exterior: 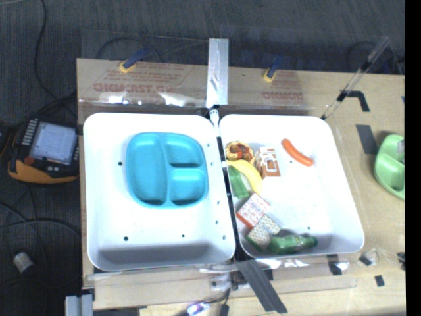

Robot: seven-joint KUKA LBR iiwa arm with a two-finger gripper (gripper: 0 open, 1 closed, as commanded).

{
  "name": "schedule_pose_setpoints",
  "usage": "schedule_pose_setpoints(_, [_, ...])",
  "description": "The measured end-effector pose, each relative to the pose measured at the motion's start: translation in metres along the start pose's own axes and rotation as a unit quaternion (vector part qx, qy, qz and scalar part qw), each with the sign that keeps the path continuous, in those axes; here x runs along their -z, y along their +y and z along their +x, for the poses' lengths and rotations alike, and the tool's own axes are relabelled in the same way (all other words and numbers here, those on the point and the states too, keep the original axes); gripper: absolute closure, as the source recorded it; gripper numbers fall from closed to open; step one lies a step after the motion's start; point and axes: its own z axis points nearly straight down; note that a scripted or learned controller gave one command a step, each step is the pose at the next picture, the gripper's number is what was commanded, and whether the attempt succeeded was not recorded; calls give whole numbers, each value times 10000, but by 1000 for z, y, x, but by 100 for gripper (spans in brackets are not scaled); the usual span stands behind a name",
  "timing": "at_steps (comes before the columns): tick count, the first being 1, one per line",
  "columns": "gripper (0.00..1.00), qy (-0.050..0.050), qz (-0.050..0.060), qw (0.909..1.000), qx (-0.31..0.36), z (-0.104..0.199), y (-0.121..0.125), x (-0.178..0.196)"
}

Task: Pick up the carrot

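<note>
One carrot [297, 153], two white bins [158, 239], one blue tray [166, 168].

The carrot [297, 152] is small, orange and a bit curved, like a little sausage. It lies flat on the white floor of the right bin [329, 196], in the far part, near the back wall. It slants, with one end up to the left and the other down to the right. Nothing touches it.
</note>
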Motion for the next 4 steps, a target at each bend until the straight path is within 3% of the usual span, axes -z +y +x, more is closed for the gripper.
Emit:
schedule_pose_setpoints(1, [0,-2,0,10000,-3,0,0,0])
schedule_pose_setpoints(2, [0,-9,17,9933,-1152,0,-1,-139])
schedule_pose_setpoints(3, [0,56,-6,9933,-1155,19,-33,-321])
schedule_pose_setpoints(4, [0,4,39,9969,-784,12,1,-283])
